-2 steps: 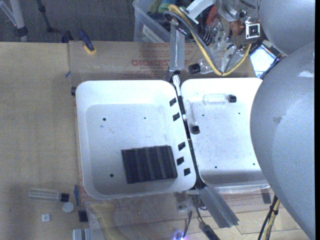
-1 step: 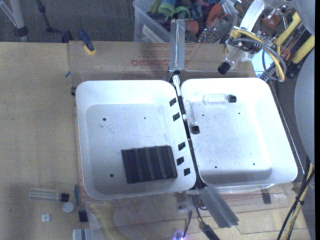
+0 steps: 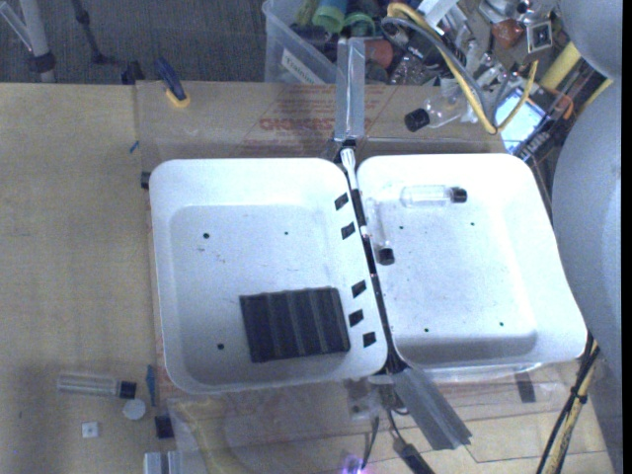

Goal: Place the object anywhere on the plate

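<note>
Clear plastic tube with black cap [image 3: 430, 196], far right: light, stiff, slippery; grasp across its middle. Gripper's opening: cannot tell.

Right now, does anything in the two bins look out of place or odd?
Nothing looks spilled or broken. The black ridged plate lies slightly askew in the left bin, near its front wall. In the right bin, one clear tube with a dark cap lies near the back, and another sits tight against the divider, awkward to grasp.
</note>
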Robot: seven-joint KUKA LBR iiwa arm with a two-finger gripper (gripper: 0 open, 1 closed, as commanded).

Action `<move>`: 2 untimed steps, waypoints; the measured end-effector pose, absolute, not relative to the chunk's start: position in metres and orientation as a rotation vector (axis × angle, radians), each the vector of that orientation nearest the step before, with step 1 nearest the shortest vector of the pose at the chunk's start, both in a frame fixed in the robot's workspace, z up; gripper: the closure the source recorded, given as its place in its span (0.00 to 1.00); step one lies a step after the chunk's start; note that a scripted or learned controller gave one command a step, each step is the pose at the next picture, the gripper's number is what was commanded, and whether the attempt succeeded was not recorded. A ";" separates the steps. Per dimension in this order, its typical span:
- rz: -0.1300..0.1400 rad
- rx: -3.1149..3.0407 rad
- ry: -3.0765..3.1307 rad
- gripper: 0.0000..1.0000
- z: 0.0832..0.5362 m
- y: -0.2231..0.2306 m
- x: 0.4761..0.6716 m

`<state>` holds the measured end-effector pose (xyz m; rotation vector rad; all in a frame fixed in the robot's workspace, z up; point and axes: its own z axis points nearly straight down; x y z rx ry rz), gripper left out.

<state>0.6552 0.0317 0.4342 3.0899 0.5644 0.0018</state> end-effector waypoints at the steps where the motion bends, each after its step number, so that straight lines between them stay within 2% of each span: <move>1: 0.001 3.124 0.312 1.00 0.434 -0.069 0.658; 2: -0.002 3.127 0.313 1.00 0.348 -0.003 0.656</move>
